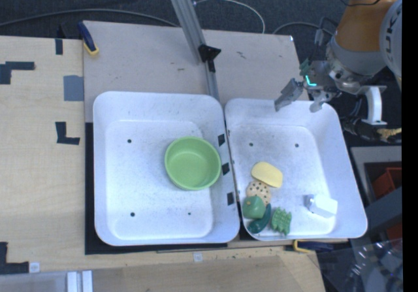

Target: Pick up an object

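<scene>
Claw [302, 99]: we see it spread open, holding nothing, over the right bin's [339, 147] far rim.
Objects: yellow piece [267, 174], green toys [256, 208], white block [320, 205] in the right bin's near half.
Left bin [117, 153]: green bowl [192, 163].

two shallow white bins, the left bin [111, 153] and the right bin [339, 173]. one green bowl [192, 163] in the left. in the right: one yellow rounded piece [267, 174], one tan spotted piece [258, 191], one dark green rounded piece [254, 207], one leafy green piece [281, 220], one small white block [321, 205]. one gripper [302, 97].
</scene>
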